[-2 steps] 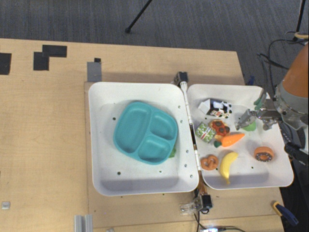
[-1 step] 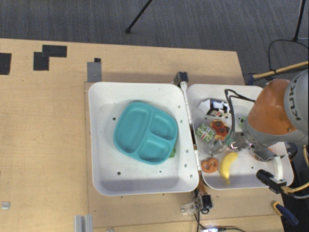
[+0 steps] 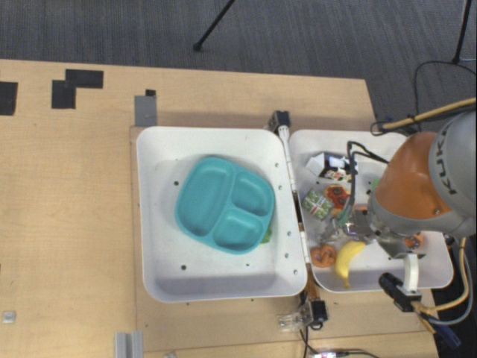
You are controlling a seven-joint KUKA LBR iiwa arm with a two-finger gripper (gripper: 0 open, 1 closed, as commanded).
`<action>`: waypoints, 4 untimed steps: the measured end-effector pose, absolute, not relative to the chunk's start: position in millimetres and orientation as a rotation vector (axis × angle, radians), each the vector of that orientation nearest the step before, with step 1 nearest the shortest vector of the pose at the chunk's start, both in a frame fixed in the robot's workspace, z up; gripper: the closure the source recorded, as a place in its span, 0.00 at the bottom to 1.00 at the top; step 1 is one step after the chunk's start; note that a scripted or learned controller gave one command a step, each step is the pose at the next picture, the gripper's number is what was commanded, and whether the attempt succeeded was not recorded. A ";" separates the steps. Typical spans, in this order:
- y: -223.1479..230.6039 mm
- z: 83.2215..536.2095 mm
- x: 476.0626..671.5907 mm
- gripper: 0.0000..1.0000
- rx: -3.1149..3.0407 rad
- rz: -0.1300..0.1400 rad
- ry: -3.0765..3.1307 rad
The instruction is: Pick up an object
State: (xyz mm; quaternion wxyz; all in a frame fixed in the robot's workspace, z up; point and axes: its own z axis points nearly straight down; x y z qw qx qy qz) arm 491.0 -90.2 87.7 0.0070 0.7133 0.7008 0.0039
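Whether the jaws are apart or together we cannot tell, so with the gripper (image 3: 350,226) low in the right bin (image 3: 436,274), we should settle squarely over the banana (image 3: 346,259) at its 6 o'clock, clear of neighbouring clutter.

you can read just one marking — the letters "ku" in dark print on the grey arm (image 3: 455,170), cut by the frame's edge; the packets' (image 3: 328,198) printing is too small to read.
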 end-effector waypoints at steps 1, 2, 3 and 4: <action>-86.3 87.5 490.5 0.00 2.288 0.010 2.132; -95.9 87.5 490.2 0.00 1.719 0.007 2.617; -97.8 87.1 489.6 0.00 2.195 0.010 2.239; -115.4 86.6 564.8 0.00 2.161 0.007 2.270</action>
